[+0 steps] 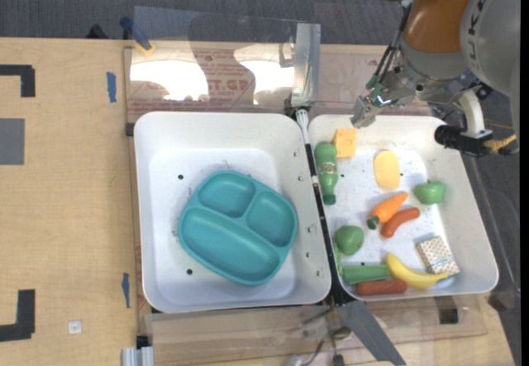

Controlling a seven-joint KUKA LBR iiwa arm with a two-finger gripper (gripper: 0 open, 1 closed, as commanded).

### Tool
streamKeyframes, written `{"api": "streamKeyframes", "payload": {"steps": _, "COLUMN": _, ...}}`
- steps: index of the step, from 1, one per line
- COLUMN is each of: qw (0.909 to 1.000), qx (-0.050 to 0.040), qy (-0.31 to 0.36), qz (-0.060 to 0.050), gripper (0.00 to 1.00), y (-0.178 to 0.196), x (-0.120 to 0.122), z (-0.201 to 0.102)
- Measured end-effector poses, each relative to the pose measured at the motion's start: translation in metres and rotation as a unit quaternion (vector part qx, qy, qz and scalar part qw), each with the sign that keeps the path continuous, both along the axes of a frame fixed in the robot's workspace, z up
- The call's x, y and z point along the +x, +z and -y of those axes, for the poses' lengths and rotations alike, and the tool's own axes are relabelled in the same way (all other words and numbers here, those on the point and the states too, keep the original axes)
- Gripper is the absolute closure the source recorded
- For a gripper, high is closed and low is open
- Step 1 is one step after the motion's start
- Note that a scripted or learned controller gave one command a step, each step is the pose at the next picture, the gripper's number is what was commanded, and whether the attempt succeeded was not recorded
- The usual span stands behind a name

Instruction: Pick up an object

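Orange-banded grey arm's pincer (364,115) is hovering over the right white bin's (483,228) far rim, beside a yellow cheese wedge (345,142); whether it is open cannot be told. Lettering unreadable.

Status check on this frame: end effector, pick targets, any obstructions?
End effector above right bin's far rim, holding nothing visible. Nearest: yellow cheese wedge, green bottle. Toy food tightly clustered.

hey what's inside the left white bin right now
The left bin holds one teal divided plate, lying flat with its compartments facing up. Whatever lies beneath the plate is covered. Around it, bare white bin floor shows.
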State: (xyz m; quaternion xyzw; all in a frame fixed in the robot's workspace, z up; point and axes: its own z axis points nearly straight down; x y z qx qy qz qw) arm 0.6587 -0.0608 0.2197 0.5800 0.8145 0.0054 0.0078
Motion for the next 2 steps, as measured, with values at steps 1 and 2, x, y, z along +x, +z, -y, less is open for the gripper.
{"api": "streamKeyframes", "payload": {"steps": 1, "qw": 1.0000, "qx": -0.0004, "qy": -0.002, "qz": -0.008, "gripper": 0.00, "y": -0.009, "x": -0.003, "z": 0.002}}
{"api": "streamKeyframes", "payload": {"steps": 2, "qw": 0.9999, "qx": -0.0004, "qy": 0.005, "qz": -0.013, "gripper": 0.00, "y": -0.086, "x": -0.023, "z": 0.042}}
